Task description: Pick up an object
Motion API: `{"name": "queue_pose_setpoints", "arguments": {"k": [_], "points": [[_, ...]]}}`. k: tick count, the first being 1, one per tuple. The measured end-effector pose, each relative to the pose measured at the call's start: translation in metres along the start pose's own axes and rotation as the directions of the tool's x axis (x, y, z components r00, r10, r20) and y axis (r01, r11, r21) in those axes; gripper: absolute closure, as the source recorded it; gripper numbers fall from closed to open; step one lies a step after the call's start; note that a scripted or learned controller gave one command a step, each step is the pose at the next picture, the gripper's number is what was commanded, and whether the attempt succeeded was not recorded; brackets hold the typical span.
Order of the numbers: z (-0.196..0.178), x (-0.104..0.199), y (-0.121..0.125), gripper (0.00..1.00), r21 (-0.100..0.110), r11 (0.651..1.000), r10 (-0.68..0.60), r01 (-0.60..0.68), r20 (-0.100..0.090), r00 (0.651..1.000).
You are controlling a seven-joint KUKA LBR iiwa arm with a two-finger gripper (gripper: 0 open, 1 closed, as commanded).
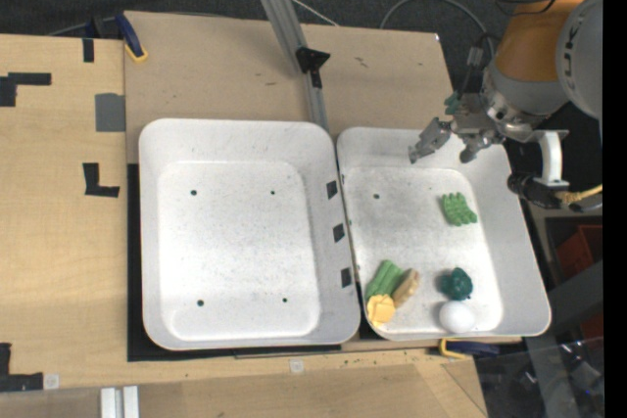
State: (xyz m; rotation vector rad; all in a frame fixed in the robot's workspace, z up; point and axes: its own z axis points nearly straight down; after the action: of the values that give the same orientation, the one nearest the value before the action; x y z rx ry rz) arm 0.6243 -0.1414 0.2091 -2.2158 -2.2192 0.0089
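Grey metal claw [447, 143] was hanging over the back edge of the right bin [519, 250], fingers splayed wide apart with nothing between them and not touching anything I could see. So, empty-handed at that point.

Biggest risk, as I read it: everything pickable sat well away from it, down toward the front of that bin. The light green ridged piece [457, 209] was the nearest and on its own, so probably the safest bet. The rest was crowded into the front corner: a green stick-shaped thing [384, 278] right up against a tan piece [406, 284] and a yellow lump [380, 309], plus a dark green blob [455, 284] just beside a white ball [456, 316]. Going for that cluster could've meant pinching two things at once or nudging the ball so it rolled off. The bin wall was close there too, so a finger could've landed on the rim.

The left bin [157, 210] had no objects in it.
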Motion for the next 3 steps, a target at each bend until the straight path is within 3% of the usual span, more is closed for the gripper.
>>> {"name": "queue_pose_setpoints", "arguments": {"k": [2,3], "points": [[0.103,0.013,-0.013,0.00,-0.001,1.000,0.000,0.000,0.000,1.000],[0.090,0.013,-0.012,1.00,-0.005,1.000,-0.001,0.001,0.000,1.000]]}}
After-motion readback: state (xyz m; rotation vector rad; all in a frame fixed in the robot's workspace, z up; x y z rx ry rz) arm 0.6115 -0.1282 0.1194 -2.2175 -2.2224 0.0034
